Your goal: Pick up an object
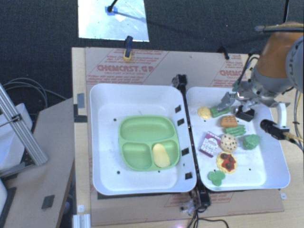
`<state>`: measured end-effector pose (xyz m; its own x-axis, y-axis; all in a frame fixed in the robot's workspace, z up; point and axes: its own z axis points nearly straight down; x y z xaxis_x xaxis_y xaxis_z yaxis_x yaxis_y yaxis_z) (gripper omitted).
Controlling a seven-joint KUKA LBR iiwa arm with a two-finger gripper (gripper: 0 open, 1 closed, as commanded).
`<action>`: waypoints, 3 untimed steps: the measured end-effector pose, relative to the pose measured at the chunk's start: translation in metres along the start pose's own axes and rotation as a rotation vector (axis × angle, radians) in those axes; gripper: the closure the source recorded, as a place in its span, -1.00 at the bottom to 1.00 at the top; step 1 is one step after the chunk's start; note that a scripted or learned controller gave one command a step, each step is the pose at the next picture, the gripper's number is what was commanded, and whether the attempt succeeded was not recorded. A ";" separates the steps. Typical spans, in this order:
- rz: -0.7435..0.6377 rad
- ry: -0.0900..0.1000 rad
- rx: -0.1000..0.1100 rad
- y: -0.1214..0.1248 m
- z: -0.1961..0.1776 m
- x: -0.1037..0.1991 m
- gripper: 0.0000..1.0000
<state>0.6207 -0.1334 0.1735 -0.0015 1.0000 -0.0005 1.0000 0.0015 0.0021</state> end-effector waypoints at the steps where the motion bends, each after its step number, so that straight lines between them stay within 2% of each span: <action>1: 0.000 0.000 0.000 0.000 0.000 0.000 -1.00; 3: 0.000 0.000 0.000 0.000 0.000 0.000 -1.00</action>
<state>0.6207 -0.1334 0.1735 -0.0015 1.0000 -0.0005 1.0000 0.0015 0.0021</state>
